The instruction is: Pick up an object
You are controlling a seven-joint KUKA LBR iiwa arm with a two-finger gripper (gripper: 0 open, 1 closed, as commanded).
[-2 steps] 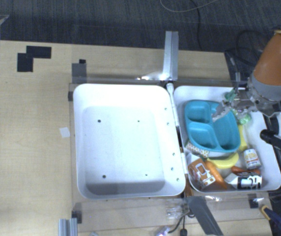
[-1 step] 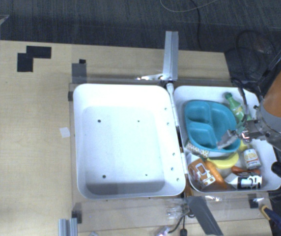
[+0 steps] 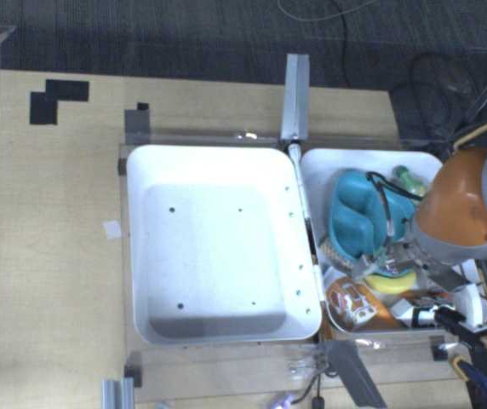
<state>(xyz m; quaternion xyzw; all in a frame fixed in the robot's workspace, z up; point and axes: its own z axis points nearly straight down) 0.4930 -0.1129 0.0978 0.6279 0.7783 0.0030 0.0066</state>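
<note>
Two bins: the left bin (image 3: 209, 245) and the right bin (image 3: 312, 186) sit side by side on the bench (image 3: 48, 254), touching along their shared edge.
Arm: the grey arm (image 3: 463, 204) with its orange band reaches in from three o'clock and hangs over the right bin's clutter.
Teal container: the biggest item (image 3: 358, 211), lying at twelve o'clock of the pile, just beside the wrist.
Round packet: a brown printed packet (image 3: 352, 303) at seven o'clock of the pile, against the bin's near rim.
Banana: a yellow banana (image 3: 392, 283) at six o'clock under the wrist, touching its neighbours.
Green item: a small green thing (image 3: 409, 179) at one o'clock, partly hidden.
Gripper: it sits low by the banana (image 3: 386, 267); whether it is wide, narrow or holding anything, I cannot tell.
Risk: the pile is tightly packed, so closing here could likely snag two things at once, or slip off the banana's curved skin and come up with nothing.
</note>
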